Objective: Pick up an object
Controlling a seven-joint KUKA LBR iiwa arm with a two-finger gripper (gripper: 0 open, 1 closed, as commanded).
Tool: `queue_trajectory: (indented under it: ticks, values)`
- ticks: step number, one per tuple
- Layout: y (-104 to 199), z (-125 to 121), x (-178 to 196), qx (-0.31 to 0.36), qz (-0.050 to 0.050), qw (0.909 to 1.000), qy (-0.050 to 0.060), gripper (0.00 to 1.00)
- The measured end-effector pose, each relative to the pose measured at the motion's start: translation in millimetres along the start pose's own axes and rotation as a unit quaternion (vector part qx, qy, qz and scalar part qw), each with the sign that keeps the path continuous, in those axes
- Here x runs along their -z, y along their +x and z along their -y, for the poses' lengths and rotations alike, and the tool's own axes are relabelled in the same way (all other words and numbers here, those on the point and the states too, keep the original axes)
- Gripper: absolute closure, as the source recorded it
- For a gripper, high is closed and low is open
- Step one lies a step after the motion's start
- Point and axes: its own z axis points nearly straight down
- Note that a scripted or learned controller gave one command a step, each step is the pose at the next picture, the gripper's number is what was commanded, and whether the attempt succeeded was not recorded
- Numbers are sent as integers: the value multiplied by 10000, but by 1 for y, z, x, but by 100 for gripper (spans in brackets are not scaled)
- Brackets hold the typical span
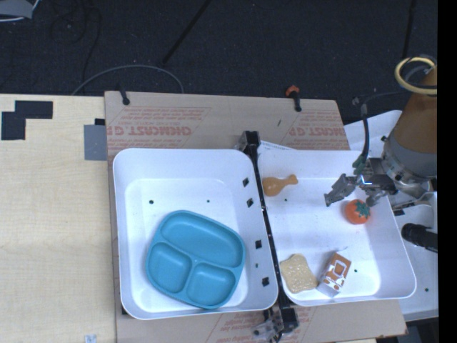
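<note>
Reaching in from the right, we are hovering our gripper [351, 191] over the right bin [314, 295]; its 2 fingers are standing apart with nothing between them; the toy tomato [357, 212] is lying just below them; a toy chicken drumstick [278, 184], bread slice [298, 273] and small carton [335, 272] are sharing that bin; a blue 3-compartment plate [194, 259] is sitting in the left bin [136, 170].

Gripper [351, 190] over right bin [400, 263], fingers spread, just beside red tomato [357, 212]. Blue plate [194, 258] in left bin [143, 170].
</note>
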Motion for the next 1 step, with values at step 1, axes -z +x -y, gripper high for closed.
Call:
queue_trajectory:
  ticks: [1]
  values:
    - [0,-2,6,10,11,10000,-61,0]
